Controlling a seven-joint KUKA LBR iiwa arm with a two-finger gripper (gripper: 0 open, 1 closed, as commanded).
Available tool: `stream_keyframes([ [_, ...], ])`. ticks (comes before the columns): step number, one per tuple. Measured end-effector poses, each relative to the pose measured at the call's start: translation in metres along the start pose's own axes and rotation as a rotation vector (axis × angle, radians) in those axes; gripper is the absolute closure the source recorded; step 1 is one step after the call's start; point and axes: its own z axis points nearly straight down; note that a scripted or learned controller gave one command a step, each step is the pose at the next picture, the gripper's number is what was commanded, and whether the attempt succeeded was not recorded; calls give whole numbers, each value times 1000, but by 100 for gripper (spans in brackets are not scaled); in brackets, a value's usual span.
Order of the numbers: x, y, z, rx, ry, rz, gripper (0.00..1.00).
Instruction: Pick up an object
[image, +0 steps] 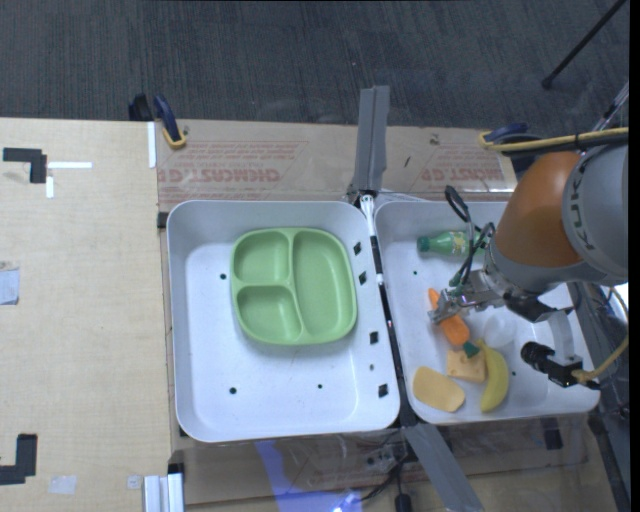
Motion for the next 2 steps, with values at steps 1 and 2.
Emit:
stream_keyframes([
  [1,-33,-26,0,0,1,306,100],
  [2,60,25,-131,-1,-1,301,100],
])
